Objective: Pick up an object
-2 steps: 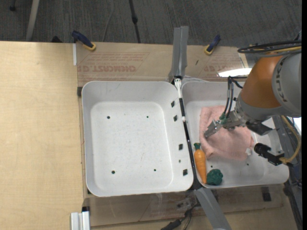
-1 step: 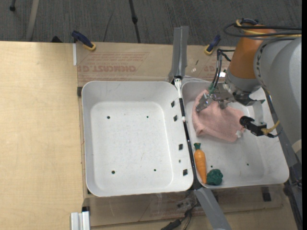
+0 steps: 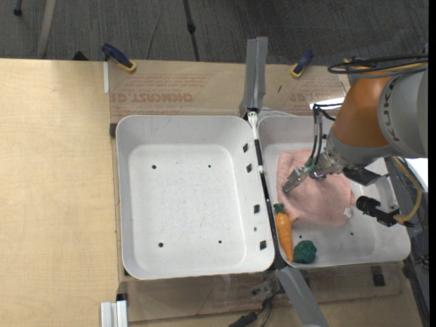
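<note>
Surface [image 3: 54,182]: pale wood, carrying two white bins side by side, with brown cardboard lying under their far edges.
Room: dark floor lying beyond the surface's far edge; two clamps [image 3: 119,57] gripping that edge.
Left bin [image 3: 133,148]: sitting mid-surface.
Right bin [image 3: 381,247]: holding a pink cloth [image 3: 327,199] at its middle, a carrot [image 3: 283,231] along its left wall, a green lump [image 3: 305,251] touching the carrot near the front edge.
Arm [image 3: 371,125]: reaching in from the right.
Fingers [image 3: 296,180]: spreading slightly, tips resting on the cloth's left part, gripping nothing.
</note>
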{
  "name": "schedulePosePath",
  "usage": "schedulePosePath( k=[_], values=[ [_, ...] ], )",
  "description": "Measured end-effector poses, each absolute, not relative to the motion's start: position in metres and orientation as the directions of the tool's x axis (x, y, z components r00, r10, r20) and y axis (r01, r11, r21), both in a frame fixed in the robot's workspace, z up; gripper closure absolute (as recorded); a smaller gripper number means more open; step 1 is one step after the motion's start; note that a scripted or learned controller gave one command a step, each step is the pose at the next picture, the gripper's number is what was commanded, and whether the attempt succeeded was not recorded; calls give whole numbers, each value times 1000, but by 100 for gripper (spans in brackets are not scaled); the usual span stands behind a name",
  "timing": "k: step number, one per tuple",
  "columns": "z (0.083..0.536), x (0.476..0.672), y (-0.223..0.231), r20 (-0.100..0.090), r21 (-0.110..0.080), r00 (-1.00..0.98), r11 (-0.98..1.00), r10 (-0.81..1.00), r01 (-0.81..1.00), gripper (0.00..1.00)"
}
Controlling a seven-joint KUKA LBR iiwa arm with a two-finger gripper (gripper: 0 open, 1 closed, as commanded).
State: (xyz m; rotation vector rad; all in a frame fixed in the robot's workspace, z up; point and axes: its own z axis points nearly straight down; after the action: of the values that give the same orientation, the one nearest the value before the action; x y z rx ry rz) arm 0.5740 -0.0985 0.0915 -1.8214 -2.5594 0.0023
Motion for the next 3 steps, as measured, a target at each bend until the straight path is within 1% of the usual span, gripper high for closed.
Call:
schedulePosePath(
  k=[1,2,3],
  values=[
    [92,484,-103,-1,-1,-138,138,990,990,0],
    [100,484,-103,-2,0,-135,135,991,991,100],
    [100,484,-103,-2,-1,-135,135,991,991,0]
  ],
)
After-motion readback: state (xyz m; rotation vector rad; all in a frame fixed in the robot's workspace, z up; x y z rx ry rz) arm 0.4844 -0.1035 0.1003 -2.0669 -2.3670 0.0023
